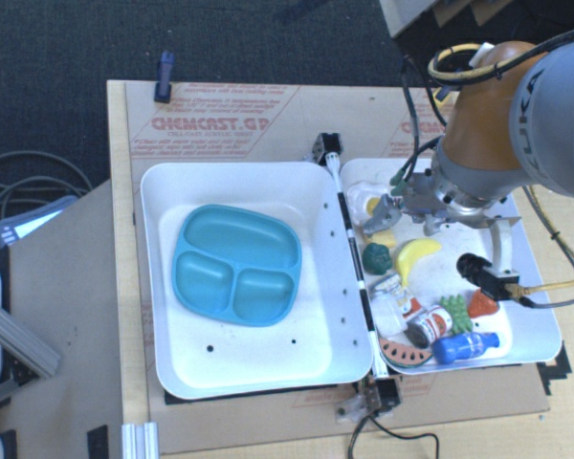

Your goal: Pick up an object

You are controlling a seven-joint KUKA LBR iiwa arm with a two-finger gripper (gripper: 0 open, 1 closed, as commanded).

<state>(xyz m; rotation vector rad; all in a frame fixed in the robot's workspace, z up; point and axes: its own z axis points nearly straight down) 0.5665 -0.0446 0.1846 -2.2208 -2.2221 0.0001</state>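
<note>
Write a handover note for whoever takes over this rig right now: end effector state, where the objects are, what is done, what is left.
End effector: low over the right bin's upper left area; nothing seen held.
Right bin holds the yellow banana, dark green ball, blue bottle, watermelon slice and a few more toys.
Left bin holds the blue divided plate.
Done: arm is over the objects.
Left: grasp and lift one.

two white bins [163,285], one blue tray [236,265], one banana [416,256]
</note>
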